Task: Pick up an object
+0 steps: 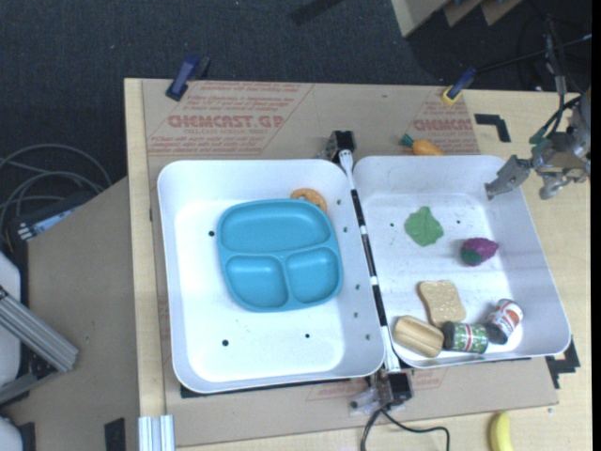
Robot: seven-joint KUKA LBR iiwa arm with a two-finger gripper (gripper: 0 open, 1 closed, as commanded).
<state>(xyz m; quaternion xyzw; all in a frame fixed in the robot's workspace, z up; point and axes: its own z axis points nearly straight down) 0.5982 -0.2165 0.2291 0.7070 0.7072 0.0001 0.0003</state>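
Observation:
My gripper (526, 180) hangs at the far right corner of the right bin (531, 252), open, with nothing between its fingers. In that bin lie a green leafy piece (424, 226) and a purple item (479, 250), both just in front of and to the left of the gripper. Along the bin's near edge sit a toast slice (441, 301), a bread roll (418, 336), a green bottle (465, 337) and a red-and-white can (507, 319).
The left bin (188, 327) holds a blue divided plate (280, 254) and a small brown ring (308, 197) behind it. An orange carrot (425, 146) lies on the bench behind the right bin, and a yellow banana (500, 432) lies at the front right.

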